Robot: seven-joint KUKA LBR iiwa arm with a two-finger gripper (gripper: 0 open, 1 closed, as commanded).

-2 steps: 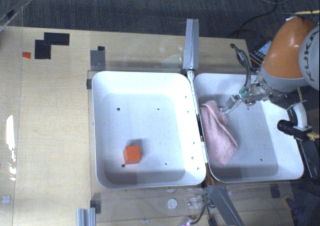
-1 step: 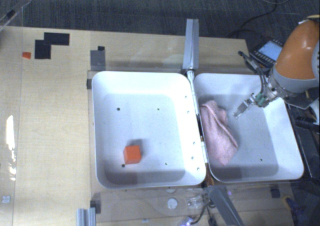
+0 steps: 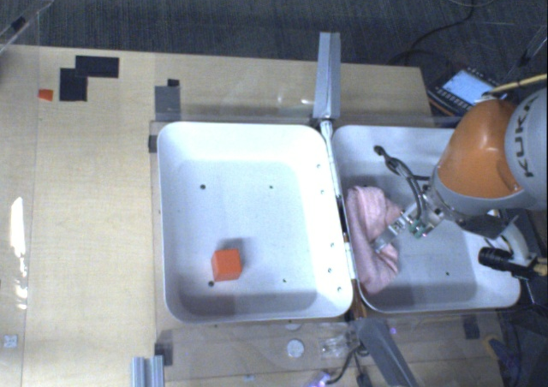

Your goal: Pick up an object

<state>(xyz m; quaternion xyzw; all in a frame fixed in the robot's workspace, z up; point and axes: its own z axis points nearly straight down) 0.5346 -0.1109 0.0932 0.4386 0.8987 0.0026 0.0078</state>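
Note:
A crumpled pink cloth (image 3: 363, 216) lies against the left wall of the right bin (image 3: 449, 289). An orange block (image 3: 227, 264) sits in the lower part of the left bin (image 3: 240, 133), apart from everything else. My gripper (image 3: 387, 240) reaches in from the right and is down on the cloth's right side, touching it. The orange wrist band and grey arm rise above the right bin's right half and hide that part of its floor.
A grey metal post (image 3: 328, 77) stands at the back between the two bins. A black cable (image 3: 392, 161) loops over the right bin's rear. Black and orange markers (image 3: 84, 75) lie on the wooden bench at far left.

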